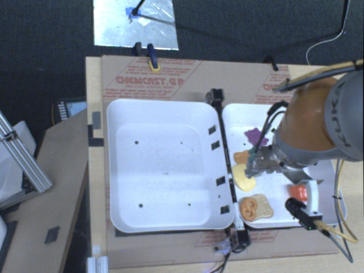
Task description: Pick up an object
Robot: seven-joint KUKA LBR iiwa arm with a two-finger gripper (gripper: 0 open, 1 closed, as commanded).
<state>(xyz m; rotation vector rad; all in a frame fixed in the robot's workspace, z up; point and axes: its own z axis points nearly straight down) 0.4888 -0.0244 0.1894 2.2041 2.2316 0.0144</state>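
Gripper [254, 165] low in right bin [242, 114] over yellow piece [245, 181] and orange piece [241, 157]; grip state cannot be told, so no pick confirmed yet.

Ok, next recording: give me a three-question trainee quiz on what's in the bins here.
1. True or false: the toys lie in the left bin.
2. Which toy lies nearest the gripper? A) purple toy B) yellow disc C) pretzel
3. Fill in: the pretzel rests on a slice of ____.

Key: 1 false, they lie in the right bin; 2 B; 3 toast.
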